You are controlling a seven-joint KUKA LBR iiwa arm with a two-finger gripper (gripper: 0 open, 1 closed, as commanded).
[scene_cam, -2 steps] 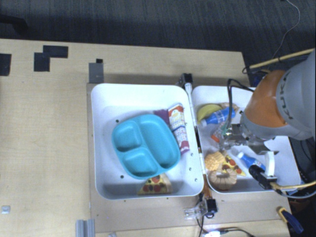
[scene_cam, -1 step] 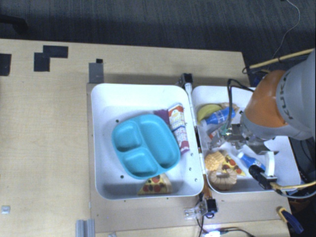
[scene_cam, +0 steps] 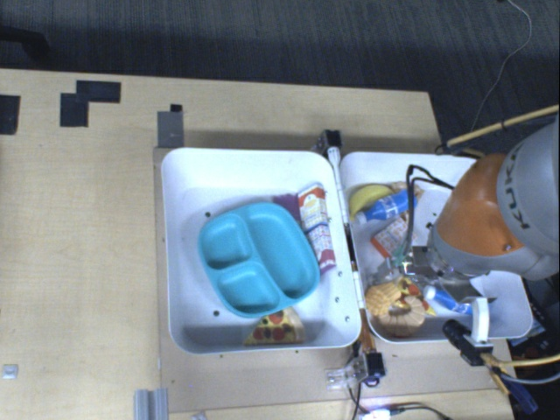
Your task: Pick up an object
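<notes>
Currently mid-attempt: gripper [scene_cam: 409,274] sits low in the right bin [scene_cam: 516,318]; can't tell its state. Nothing visibly lifted. Round cookie-like item [scene_cam: 394,307] just below it, blue bottle [scene_cam: 388,206] beyond. Grab and lift remain.

— What colours lie around you?

— My arm [scene_cam: 516,208] is grey with an orange band [scene_cam: 477,217] above the wrist. Both bins, the right bin [scene_cam: 516,309] under my gripper [scene_cam: 411,274] and the left bin [scene_cam: 179,234] beyond it, are plain white.

— And inside them?

— Far to my gripper's left, a bright turquoise divided plate [scene_cam: 258,256]. Against its near edge, a red-and-white printed packet [scene_cam: 317,226]; below it, a pizza slice [scene_cam: 276,329] (yellow, red-spotted). Just above my gripper, a yellow banana [scene_cam: 366,196] and a blue bottle [scene_cam: 389,206]. Just below, a tan, brown-mottled round thing [scene_cam: 394,309].
</notes>
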